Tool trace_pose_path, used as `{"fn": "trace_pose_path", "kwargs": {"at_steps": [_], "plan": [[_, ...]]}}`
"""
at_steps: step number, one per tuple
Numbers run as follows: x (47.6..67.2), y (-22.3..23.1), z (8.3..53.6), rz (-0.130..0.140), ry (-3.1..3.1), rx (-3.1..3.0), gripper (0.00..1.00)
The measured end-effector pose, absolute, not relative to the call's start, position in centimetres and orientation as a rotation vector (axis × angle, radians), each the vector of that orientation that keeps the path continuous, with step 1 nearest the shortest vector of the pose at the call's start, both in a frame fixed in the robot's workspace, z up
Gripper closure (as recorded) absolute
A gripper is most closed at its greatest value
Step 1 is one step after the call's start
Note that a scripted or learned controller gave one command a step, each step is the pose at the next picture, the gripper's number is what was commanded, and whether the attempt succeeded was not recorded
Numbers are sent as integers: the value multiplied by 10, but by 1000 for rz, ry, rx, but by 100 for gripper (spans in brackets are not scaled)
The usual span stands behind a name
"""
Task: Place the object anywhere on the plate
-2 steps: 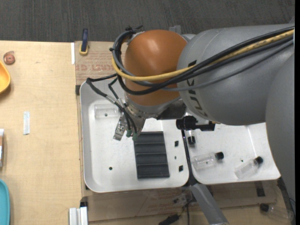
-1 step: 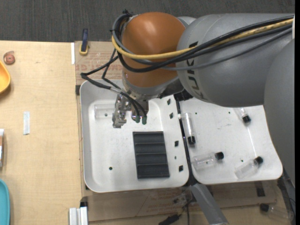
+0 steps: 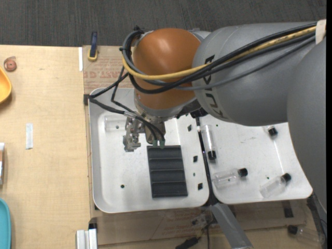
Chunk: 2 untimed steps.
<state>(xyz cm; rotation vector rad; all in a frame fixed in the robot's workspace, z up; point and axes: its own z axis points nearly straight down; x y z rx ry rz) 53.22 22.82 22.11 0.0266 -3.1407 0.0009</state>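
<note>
Gripper [image 3: 141, 138] low in left bin [image 3: 106, 191], just above dark ribbed plate [image 3: 167, 171]; finger state unclear, cannot tell; clear vials [image 3: 228, 177] in right bin [image 3: 249, 139].

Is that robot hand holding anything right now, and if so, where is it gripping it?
Nothing shows in the gripper. It hangs over the left bin, just above the dark ridged block.

Your grey arm with its orange band [image 3: 166, 66] covers the back of both shallow white bins [image 3: 109, 191], so you cannot see what lies beneath it. At the left edge, an orange rounded object [image 3: 4, 90] and a teal curved object [image 3: 4, 224] are cut off. The small clear vials with black caps [image 3: 231, 176] are too small to identify.
</note>
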Motion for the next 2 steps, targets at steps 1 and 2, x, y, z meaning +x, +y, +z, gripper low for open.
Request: {"fn": "trace_pose_path", "kwargs": {"at_steps": [1,2], "plan": [[527,228,261,-1,-3142,-84,100],[515,228,252,1,-3141,14,100]]}}
